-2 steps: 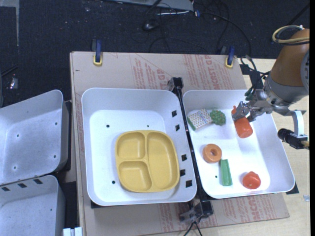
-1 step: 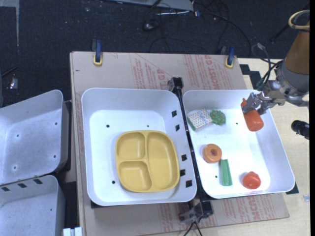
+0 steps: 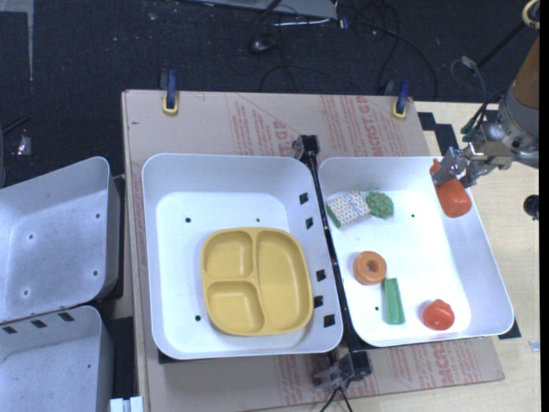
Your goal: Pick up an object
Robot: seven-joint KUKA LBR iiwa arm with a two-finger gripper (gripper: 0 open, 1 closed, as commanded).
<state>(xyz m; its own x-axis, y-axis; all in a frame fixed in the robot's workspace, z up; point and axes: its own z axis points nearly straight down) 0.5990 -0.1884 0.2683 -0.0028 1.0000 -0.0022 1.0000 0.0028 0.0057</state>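
Arm enters from the right, over the far right corner of the right bin (image 3: 493,260). Hand (image 3: 452,174) sits at that bin's far right rim, fingers pinching an orange-red cup-like object (image 3: 453,197), which hangs tilted over the rim. In the right bin: patterned white packet (image 3: 347,207) at the far left, green broccoli piece (image 3: 379,202) touching its right end; orange ring (image 3: 371,267) near the middle; green stick (image 3: 393,300) just nearside of the ring; red rounded item (image 3: 438,314) near the near right corner. Left bin (image 3: 171,178) holds a yellow three-compartment tray (image 3: 256,281), slightly rotated. Both bins rest on the board-covered table (image 3: 223,114).
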